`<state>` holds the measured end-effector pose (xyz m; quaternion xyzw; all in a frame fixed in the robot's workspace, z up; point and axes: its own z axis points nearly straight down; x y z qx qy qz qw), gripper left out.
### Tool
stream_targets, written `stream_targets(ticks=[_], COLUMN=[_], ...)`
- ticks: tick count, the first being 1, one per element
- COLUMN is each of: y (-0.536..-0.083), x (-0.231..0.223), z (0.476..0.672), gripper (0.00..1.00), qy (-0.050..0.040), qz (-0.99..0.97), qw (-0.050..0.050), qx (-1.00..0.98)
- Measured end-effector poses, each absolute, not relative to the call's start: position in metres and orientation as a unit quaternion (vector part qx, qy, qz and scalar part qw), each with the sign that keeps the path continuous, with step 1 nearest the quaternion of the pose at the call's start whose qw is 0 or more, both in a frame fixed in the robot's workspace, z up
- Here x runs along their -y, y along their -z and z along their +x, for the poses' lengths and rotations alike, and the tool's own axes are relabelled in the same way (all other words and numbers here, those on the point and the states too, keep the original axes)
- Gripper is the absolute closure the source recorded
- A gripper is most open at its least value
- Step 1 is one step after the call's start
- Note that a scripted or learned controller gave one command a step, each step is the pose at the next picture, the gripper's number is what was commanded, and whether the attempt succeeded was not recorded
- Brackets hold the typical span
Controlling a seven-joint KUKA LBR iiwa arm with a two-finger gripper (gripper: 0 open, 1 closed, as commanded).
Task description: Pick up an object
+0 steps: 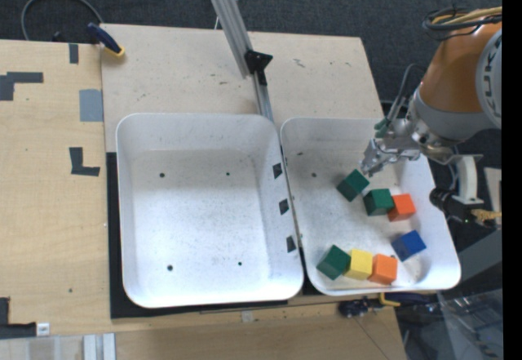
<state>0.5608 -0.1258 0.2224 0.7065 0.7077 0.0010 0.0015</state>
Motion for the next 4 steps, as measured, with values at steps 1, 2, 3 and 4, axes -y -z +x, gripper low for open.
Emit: stream_targets(ticks=[1,2,3,4], y=[-0.225,-0.235,-0.244,-0.241], x=[0.081,0.022,-0.034,-0.096], z=[0.571,0.578,0.582,0.582], gripper=[1.00,1.00,1.00,1.00], qy=[-0.0003,-0.0007,-0.0006,0.0002], qz=[0.705,0.704,0.705,0.704], qw=[-0.001,-0.001,-0.001,-0.001], qx=[-0.709,-0.710,-0.710,-0.710])
